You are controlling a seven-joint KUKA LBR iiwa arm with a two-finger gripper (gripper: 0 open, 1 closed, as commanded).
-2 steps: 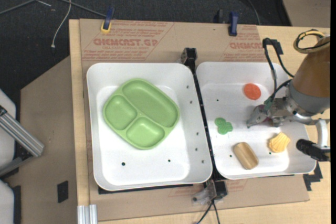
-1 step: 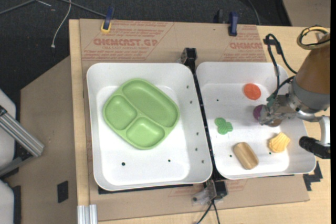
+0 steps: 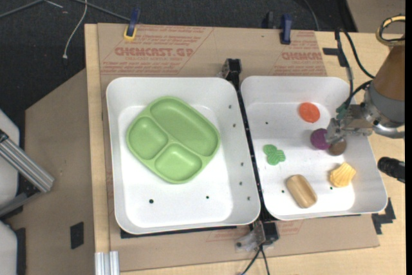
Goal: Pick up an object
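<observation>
Green divided plate (image 3: 172,138) sits in left bin (image 3: 122,100); blue clamps (image 3: 133,22) grip board's far edge; loose cables (image 3: 58,0) on floor.

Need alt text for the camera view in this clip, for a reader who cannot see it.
The gripper is down in the right bin, at a purple object and a brown one. That bin also holds an orange piece, a green piece, a tan loaf and a yellow piece. The left bin holds a green divided plate.
</observation>
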